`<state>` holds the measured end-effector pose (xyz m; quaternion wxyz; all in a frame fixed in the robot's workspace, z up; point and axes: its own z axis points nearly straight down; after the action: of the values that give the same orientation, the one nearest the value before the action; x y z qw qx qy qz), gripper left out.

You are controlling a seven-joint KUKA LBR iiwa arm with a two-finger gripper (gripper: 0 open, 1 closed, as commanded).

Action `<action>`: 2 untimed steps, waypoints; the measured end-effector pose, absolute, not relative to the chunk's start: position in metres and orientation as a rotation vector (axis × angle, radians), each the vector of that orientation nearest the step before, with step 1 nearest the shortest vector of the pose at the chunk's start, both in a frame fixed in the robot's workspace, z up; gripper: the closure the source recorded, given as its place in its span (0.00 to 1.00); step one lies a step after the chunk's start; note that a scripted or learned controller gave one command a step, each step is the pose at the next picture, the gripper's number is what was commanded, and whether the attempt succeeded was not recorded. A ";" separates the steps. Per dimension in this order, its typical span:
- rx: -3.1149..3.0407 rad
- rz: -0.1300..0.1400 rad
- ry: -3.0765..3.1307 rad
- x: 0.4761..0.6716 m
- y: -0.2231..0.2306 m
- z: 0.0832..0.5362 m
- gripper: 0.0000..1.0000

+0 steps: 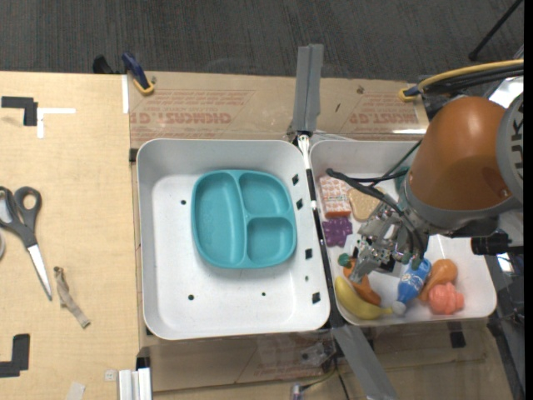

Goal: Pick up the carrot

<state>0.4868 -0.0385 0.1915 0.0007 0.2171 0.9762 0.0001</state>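
Orange and slim, the carrot (364,288) lies in the right bin (476,313), near that bin's front wall, just above the yellow banana (356,302) and seemingly touching it. The gripper (372,258) hangs right over the carrot's upper end, with its metal tip close to the carrot; whether the jaws are spread or closed cannot be told, since cables and metal parts crowd that spot, and the carrot is not clearly between them. Beside the carrot, further from the left bin, stands a tilted blue and white bottle (412,283), then an orange rounded piece (441,272) and a pink bumpy one (446,298). Behind the carrot, toward the bin's far wall, sit a purple item (336,232) and a red and white packet (335,197). The arm's large orange band (456,158) looms over the far part of this bin.

Across the divider from the carrot, the left bin (158,248) holds a teal divided plate (245,218) with three compartments. Well away from the carrot, beyond the left bin, scissors (25,227) rest on the pale wooden counter (67,182).
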 end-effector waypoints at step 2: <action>0.107 -0.001 3.137 0.549 -0.069 0.327 1.00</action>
<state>0.5490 -0.0686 0.3266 0.0014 0.0341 0.9994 -0.0003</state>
